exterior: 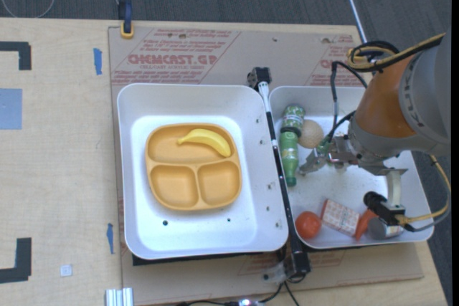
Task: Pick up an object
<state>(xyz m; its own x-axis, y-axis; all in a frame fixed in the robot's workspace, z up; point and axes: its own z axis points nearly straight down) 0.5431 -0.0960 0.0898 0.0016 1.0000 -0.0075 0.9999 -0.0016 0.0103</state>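
My gripper [316, 158] is low in the right bin [412, 175], just right of a green bottle [289, 145] that lies along the bin's left wall. It is also just below a beige egg-shaped ball [310, 133]. The fingers stand open with nothing between them. A red tomato [308, 224], a red-and-white patterned box [339, 216] and a small orange piece [363, 223] lie near the bin's front edge.
The left bin [136, 175] holds an orange divided plate [192, 191] with a yellow banana [206, 140] in its top compartment. The arm's orange band [384, 104] hangs over the back of the right bin. A black clip [259, 75] sits between the bins at the back.
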